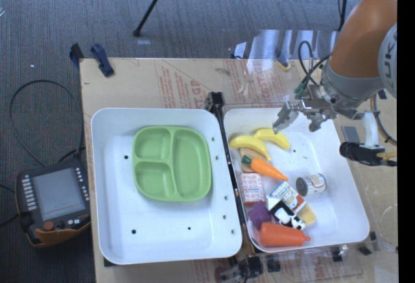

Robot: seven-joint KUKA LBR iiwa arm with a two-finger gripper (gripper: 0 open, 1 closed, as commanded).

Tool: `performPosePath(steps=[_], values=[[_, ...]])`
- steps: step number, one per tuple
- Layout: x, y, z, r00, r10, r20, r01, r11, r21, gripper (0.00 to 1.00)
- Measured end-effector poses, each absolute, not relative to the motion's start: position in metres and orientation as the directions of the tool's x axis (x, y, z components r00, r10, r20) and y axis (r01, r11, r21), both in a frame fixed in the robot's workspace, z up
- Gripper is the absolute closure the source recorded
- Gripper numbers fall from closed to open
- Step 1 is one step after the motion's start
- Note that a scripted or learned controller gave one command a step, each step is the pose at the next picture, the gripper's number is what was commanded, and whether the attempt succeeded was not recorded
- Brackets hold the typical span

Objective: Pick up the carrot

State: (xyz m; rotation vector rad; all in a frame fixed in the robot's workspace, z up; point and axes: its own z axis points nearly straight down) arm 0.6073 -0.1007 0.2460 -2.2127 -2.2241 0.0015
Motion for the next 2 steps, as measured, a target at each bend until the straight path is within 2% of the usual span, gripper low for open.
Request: performPosePath(steps=[1,2], values=[[0.583,-0.092,0.103,-0.147,0.989,0.004,0.989,0.147,-0.004,0.0],[0.583,-0.096,0.114,-0.135,0.991,0.004,0.991,0.135,-0.002,1.0]])
